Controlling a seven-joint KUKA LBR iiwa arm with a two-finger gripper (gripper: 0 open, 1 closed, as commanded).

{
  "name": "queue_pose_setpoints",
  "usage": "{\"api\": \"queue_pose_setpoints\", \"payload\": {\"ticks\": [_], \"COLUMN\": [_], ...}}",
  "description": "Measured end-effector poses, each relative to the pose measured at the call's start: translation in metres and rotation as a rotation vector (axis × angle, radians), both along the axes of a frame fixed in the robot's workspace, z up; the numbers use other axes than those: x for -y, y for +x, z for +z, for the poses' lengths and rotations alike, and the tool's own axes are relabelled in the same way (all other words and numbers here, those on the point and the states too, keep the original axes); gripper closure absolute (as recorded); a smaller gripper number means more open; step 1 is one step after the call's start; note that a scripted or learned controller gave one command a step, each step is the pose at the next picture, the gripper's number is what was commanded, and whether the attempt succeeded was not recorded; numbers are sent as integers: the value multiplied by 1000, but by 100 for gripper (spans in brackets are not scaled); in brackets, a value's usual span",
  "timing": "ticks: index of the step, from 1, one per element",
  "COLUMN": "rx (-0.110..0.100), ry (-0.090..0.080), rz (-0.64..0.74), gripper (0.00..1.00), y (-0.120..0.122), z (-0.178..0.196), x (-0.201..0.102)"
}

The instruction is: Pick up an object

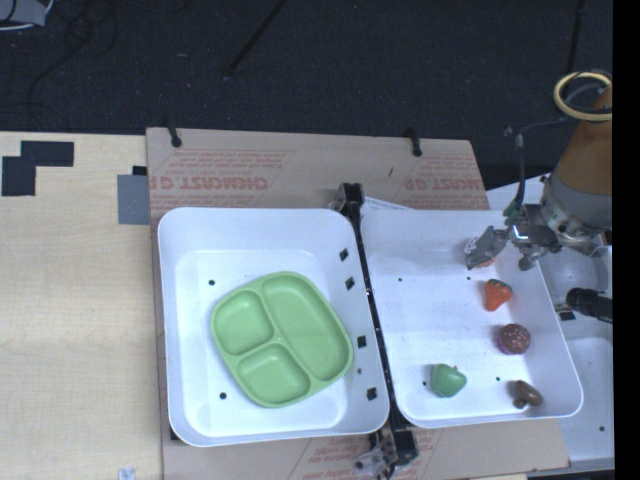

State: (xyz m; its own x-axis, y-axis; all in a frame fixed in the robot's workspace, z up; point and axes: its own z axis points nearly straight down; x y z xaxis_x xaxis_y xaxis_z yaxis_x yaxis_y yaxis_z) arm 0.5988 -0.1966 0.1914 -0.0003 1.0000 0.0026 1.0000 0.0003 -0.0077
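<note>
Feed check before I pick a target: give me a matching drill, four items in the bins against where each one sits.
Things:
1. green divided plate
2. orange-red strawberry-like toy
3. green pepper-like toy
4. small brown item

Places:
A. right bin, front right corner
B. left bin, middle
C. right bin, just below the gripper
D. right bin, front, left of the other front items

Pairs: 1-B, 2-C, 3-D, 4-A
</note>
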Motion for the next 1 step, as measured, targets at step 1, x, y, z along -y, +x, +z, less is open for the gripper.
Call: {"api": "queue_pose_setpoints", "payload": {"ticks": [1], "rx": [1], "ry": [-1], "rz": [-1], "gripper": [0], "y": [5], "z": [-62], "x": [2]}}
